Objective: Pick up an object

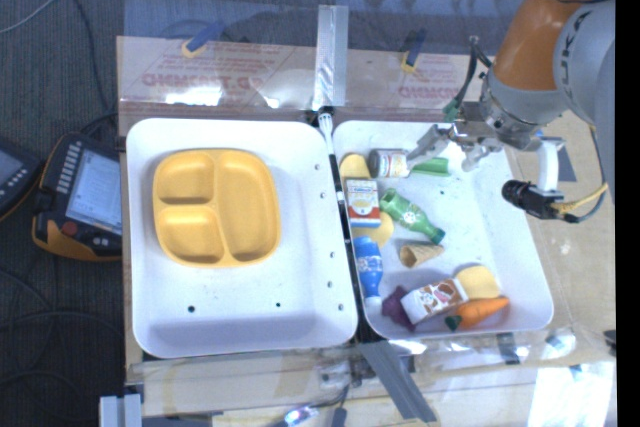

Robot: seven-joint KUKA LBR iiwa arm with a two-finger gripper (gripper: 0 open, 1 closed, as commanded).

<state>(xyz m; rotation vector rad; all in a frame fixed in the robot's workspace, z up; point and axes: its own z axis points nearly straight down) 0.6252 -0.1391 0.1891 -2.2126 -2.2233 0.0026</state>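
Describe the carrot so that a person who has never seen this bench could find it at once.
Look at the right white bin, the one crowded with toy food, not the one holding the yellow divided plate. Go to its near right corner, where the carrot lies beside a small carton and below a yellow lemon. It is the only orange, tapered item there.

Two shallow white bins sit side by side: the left bin (pixel 145 215) and the right bin (pixel 520 245). One yellow three-compartment plastic plate (pixel 215 205) lies in the left bin. The right bin holds one green plastic bottle (pixel 410 217), one blue bottle (pixel 368 267), one orange toy carrot (pixel 480 312), one small juice carton (pixel 362 199) and one ice-cream cone (pixel 420 254).
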